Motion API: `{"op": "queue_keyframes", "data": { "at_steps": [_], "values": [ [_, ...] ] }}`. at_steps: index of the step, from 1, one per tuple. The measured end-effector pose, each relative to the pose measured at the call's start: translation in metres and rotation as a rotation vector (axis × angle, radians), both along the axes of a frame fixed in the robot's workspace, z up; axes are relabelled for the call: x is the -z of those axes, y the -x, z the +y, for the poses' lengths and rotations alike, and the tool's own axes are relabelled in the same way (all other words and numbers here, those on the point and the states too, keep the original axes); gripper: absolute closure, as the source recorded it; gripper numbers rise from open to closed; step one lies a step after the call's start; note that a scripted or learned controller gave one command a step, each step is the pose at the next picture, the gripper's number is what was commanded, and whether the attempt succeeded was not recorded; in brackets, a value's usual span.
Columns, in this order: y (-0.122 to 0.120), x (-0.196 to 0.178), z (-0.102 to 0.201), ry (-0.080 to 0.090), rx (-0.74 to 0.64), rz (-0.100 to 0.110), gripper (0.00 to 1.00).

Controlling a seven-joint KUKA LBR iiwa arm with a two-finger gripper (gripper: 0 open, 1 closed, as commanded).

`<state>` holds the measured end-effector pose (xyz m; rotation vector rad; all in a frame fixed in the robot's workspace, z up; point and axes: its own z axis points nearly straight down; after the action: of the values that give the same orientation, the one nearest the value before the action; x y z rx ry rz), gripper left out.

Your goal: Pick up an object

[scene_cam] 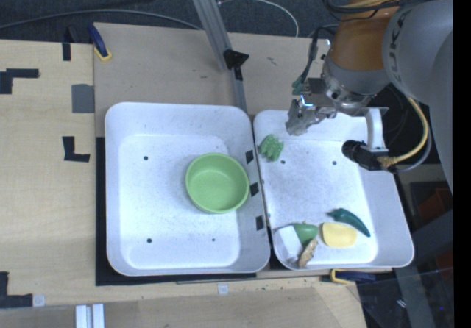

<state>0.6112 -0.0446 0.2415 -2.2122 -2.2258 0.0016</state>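
Camera view, risks. The gripper (pixel 298 126) is hanging over the far-left corner of the right bin (pixel 383 194), up against the far rim. Its tip is reading as one grey mass from this slant, so whether the claw is spread or closed is not telling, and nothing is showing between its tips. The nearest thing, and the likely target by my judgement, is the small green knobbly piece (pixel 271 147), which is sitting just inside the right bin's left wall, near the gripper tip but apart from it.

- Risk one: the piece is lying close to the bin wall and the divider between the bins; a descent here is risking one tip landing on the rim or wall rather than beside the piece.
- Risk two: the piece is small and lumpy; the tips may be closing on air or nudging it aside.
- Risk three: the black cable end (pixel 362 154) is hanging low over the bin and could be dragging across the floor.

Camera view, the object. The small green knobbly piece is looking bright green, rounded and bumpy, like toy broccoli or a bunch of grapes; finer detail is too small to tell.

Camera view, other stock. A green bowl (pixel 216 183) is sitting in the left bin (pixel 132 128). At the right bin's near edge, a yellow piece (pixel 339 234), a dark green pepper-like piece (pixel 350 220), and a green cone-shaped piece (pixel 305 232) are lying clustered together.
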Motion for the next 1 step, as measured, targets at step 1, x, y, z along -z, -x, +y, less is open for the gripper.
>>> {"op": "queue_keyframes", "data": {
  "at_steps": [1],
  "values": [
    [0.0134,-0.0038,0.0552,0.0,-0.001,0.0,1.0]
  ]
}}
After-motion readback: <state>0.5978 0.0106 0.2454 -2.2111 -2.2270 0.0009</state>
